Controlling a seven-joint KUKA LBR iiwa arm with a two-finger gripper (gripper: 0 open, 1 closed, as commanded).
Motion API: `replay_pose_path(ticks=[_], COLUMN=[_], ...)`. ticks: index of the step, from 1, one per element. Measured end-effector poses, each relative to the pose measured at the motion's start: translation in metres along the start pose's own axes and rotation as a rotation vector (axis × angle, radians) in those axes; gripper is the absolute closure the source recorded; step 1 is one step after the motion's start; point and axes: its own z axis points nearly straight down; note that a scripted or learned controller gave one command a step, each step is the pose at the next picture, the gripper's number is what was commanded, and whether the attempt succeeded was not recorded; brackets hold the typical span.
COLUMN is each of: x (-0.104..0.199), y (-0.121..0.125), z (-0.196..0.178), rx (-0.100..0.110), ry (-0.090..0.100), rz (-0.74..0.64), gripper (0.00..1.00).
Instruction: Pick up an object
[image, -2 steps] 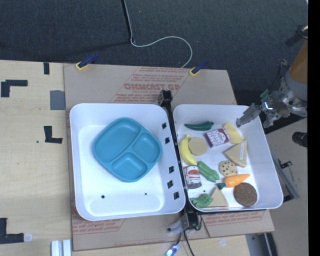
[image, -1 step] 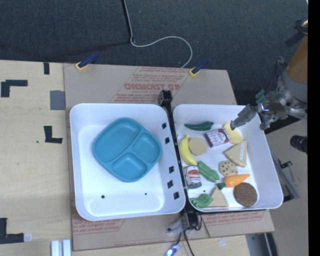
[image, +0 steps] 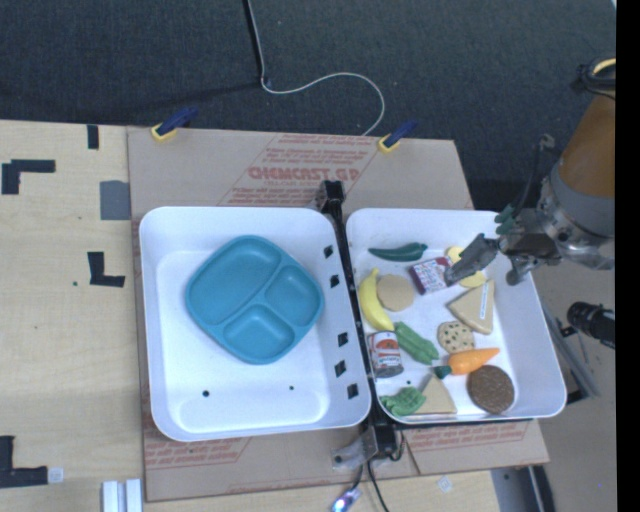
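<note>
Gripper (image: 468, 262): it hangs over the right bin, near its upper right part, above a small yellow piece and a wedge. How far it is open I cannot tell, and I see nothing between its fingers.
Arm (image: 585, 170): grey with an orange band, it comes in from the right edge.
Right bin (image: 545, 330): white and shallow, it holds many toy foods.
Pepper (image: 398, 252): green, lies near the top of the right bin.
Banana (image: 372, 302): yellow, lies along the left wall of the right bin, just beside a round tan biscuit (image: 395, 293).
Packet (image: 430, 274): purple and white, between the biscuit and the gripper.
Wedge (image: 476, 308): pale yellow, lies just below the gripper.
Cookie (image: 453, 335): with dark chips, near the carrot (image: 470, 361), which is orange.
Can (image: 386, 354): small, red and white, beside a green pod (image: 415, 342).
Brown disc (image: 490, 388): lies in the lower right corner of the right bin.
Left bin (image: 165, 330): white, it holds a blue plate (image: 254, 298) with three compartments.
</note>
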Motion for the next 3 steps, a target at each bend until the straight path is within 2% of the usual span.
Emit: replay_pose_path(ticks=[1,2,3], x=[-0.002,0.069,0.102], y=[0.002,0.0,-0.033], z=[-0.009,0.048,0.091], rx=[0.0,0.006,0.007], ry=[-0.002,0.0,-0.001], rz=[0.001,-0.002,0.002], gripper=[1.0,1.0,1.0])
